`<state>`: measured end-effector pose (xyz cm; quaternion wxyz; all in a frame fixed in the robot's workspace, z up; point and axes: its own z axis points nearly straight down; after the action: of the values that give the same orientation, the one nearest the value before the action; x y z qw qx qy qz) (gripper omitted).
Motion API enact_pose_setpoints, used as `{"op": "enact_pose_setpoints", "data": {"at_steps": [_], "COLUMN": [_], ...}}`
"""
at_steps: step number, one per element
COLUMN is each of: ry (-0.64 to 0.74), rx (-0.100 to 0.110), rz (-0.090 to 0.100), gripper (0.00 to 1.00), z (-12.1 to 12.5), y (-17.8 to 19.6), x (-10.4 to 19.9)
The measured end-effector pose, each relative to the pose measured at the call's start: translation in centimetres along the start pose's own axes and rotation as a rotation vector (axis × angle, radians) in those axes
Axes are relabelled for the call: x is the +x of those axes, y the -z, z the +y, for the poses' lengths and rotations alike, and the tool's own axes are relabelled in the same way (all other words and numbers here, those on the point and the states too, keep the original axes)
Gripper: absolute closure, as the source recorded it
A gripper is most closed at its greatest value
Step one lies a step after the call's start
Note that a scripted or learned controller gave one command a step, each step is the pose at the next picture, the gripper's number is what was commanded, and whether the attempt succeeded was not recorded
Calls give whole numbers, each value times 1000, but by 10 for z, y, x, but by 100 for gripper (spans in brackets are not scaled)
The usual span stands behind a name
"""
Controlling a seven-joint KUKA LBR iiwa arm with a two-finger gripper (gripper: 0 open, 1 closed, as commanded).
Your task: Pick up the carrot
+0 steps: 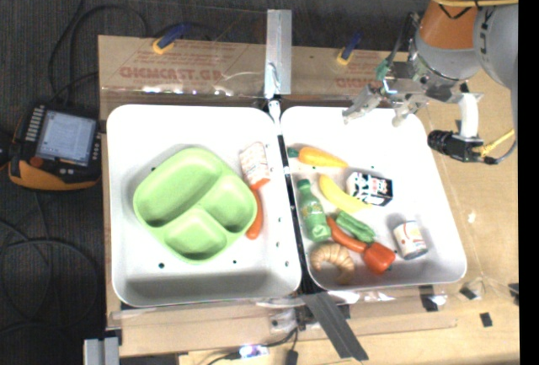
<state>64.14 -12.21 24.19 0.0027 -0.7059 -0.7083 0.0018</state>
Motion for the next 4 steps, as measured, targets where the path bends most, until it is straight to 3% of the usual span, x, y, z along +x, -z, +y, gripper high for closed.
{"op": "enact_pose_setpoints", "data": {"at_steps": [1, 2, 3, 4], "ry": [-94, 55, 326, 533], "rx": [0, -26, -12, 6], "rz": [-1, -7, -7, 0], "gripper": [0, 0, 0, 0], "z": [11, 1, -20, 27], "y": [-26, -129, -153, -153], "x": [-31, 0, 21, 3]}}
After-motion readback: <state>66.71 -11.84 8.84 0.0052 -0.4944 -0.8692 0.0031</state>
